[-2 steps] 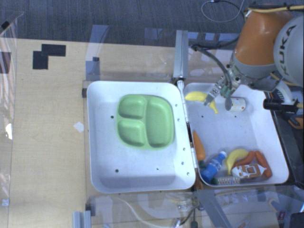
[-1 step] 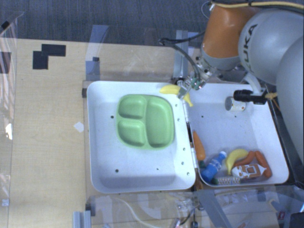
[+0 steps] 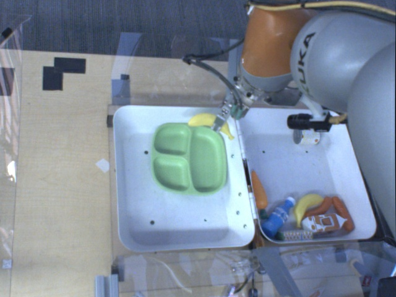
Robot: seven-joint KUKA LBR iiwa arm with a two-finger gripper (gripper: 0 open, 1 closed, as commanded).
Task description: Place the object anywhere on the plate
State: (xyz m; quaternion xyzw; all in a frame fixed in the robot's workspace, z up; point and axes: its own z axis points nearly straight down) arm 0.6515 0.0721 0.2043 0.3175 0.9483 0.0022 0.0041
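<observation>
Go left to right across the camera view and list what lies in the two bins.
Green plate → yellow banana at the gripper → orange carrot → blue bottle → second banana → orange carton.

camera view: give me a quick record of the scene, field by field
plate: green plate, three compartments, in the left bin
target object: yellow banana at the plate's far edge, mostly off it
claw: claw at the banana's right end; grip state cannot be told
right bin: right bin holds a carrot, blue bottle, second banana and other items in its near corner
task status: not yet done
</observation>
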